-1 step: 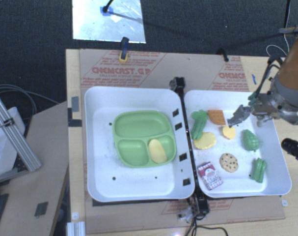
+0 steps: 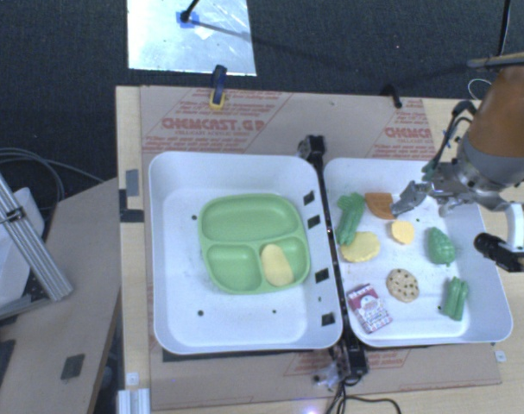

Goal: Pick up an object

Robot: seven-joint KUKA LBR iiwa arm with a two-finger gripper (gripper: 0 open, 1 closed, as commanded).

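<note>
- Gripper [image 2: 414,198] at centre right of the frame, hanging over the upper part of the right bin [image 2: 495,317]; whether it is open or closed cannot be told, and nothing is visible in its grasp
- Candidate objects lie in the right bin: an orange piece [image 2: 381,204] just left of the gripper, a small yellow piece [image 2: 402,232] just below it, a green vegetable [image 2: 349,216] along the bin's left wall, a larger yellow piece [image 2: 361,247], a cookie [image 2: 403,285], a red-and-white carton [image 2: 368,308], and two green items [image 2: 440,246] [image 2: 454,298] toward the right
- Left bin [image 2: 171,317] holds a green divided tray [image 2: 236,222] with a yellow item [image 2: 278,265] in its lower right compartment
- Risk, judged: the orange and small yellow pieces sit close together, so a descent between them may nudge both aside and close on neither
- Risk, judged: these flat, low pieces offer little edge, so the tool may slide over the top
- Risk, judged: an object near the bin wall may leave no room to straddle it
</note>
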